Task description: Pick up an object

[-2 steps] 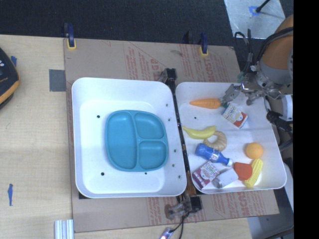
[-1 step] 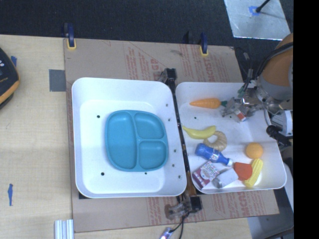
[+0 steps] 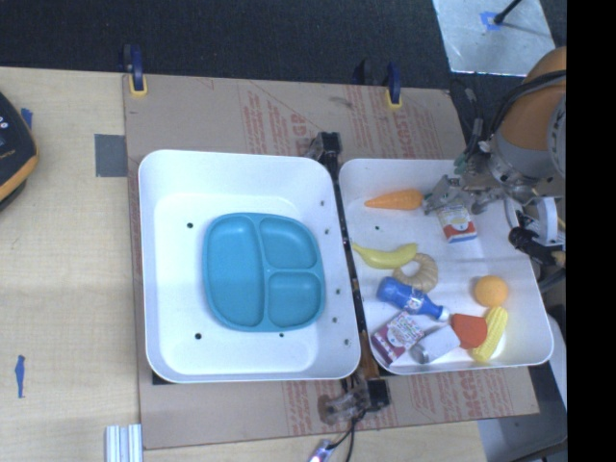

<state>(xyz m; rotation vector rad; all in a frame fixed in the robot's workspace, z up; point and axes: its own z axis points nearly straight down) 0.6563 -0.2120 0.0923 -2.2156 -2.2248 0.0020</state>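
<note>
The right bin (image 3: 539, 287) holds a jumble of toy food. An orange carrot (image 3: 395, 200) lies at its far left, with a yellow banana (image 3: 385, 254) and a tan ring-shaped pastry (image 3: 422, 271) below it. A small white carton (image 3: 459, 227) with red and blue print sits near the bin's far side. My gripper (image 3: 454, 194) hangs right over the carton's upper end, between the carrot's tip and the bin's right wall. The arm's grey wrist and orange band (image 3: 534, 104) rise behind it at the right.
Nearer the front of the right bin lie a blue bottle (image 3: 409, 299), an orange ball (image 3: 491, 291), a red piece (image 3: 469, 329), a yellow corn cob (image 3: 495, 333) and a printed packet (image 3: 404, 333). A blue divided plate (image 3: 262, 269) lies in the left bin (image 3: 164, 258).
</note>
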